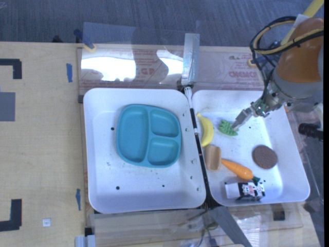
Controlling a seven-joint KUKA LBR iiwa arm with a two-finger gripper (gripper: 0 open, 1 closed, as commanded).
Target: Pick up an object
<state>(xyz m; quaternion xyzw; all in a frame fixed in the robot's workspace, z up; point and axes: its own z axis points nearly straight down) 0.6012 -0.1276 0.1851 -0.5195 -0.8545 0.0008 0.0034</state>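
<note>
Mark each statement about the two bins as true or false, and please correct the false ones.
1. The blue plate lies in the left bin. True.
2. The banana lies on the plate. False: it lies in the right bin, by the divider.
3. The pincer is at the green object. True.
4. The carrot lies in the left bin. False: it lies in the right bin.
5. The brown disc is beside the plate. False: it lies in the right bin.

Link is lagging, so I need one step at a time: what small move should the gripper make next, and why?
Probably lower straight down a little: the gripper sits at the upper right edge of the green object in the right bin, and nothing shows between its tips.
</note>
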